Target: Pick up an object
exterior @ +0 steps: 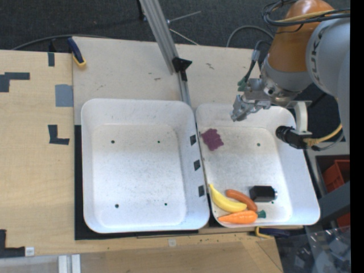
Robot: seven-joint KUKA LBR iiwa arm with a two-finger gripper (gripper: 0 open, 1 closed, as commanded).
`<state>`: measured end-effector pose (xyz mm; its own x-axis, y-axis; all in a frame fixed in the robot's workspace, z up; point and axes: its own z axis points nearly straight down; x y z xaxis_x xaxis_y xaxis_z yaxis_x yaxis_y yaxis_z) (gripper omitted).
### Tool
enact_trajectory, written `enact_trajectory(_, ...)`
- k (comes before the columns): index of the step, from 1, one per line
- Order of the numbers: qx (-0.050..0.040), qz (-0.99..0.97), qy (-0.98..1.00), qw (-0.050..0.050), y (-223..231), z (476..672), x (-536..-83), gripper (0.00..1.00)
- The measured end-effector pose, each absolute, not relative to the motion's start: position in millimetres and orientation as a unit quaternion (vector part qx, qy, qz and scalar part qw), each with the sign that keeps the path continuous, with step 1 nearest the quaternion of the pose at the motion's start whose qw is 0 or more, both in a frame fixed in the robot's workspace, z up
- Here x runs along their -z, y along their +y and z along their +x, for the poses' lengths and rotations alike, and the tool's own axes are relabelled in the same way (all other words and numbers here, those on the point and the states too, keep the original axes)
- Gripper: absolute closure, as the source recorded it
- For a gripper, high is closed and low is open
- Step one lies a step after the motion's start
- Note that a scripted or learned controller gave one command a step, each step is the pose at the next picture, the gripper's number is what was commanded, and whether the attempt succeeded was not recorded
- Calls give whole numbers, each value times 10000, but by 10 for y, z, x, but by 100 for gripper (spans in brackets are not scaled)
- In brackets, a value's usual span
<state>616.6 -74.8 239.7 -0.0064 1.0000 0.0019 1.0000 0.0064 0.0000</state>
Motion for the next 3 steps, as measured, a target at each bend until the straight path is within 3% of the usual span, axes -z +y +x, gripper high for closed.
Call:
enact_trajectory(2,-2,-7043,-7099,19,418,5783,-2360,100)
enact_trajectory(3,-7,-7045,-7097,16,912,5701,-2351,100)
